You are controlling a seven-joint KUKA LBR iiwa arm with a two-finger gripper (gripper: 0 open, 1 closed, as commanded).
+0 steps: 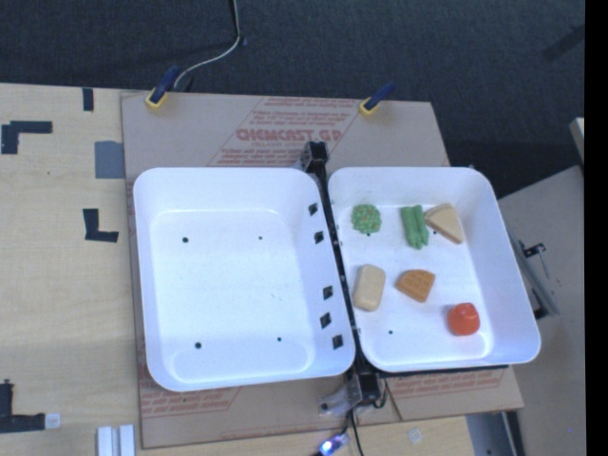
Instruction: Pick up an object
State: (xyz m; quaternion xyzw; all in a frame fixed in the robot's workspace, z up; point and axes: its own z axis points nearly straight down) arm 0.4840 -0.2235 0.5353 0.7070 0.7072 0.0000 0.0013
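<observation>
The right bin (494, 255) holds five toy foods (broccoli (366, 219), beans (414, 226), tomato (464, 319) among them). The gripper's state cannot be told.

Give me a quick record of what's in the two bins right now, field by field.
left bin: no objects seen in it
right bin: five small items
green round piece: top left, near the divider
green stick: upright, touching the tan wedge
beige block: lower left
orange piece: middle, beside the beige block
red piece: lower right, alone
</observation>
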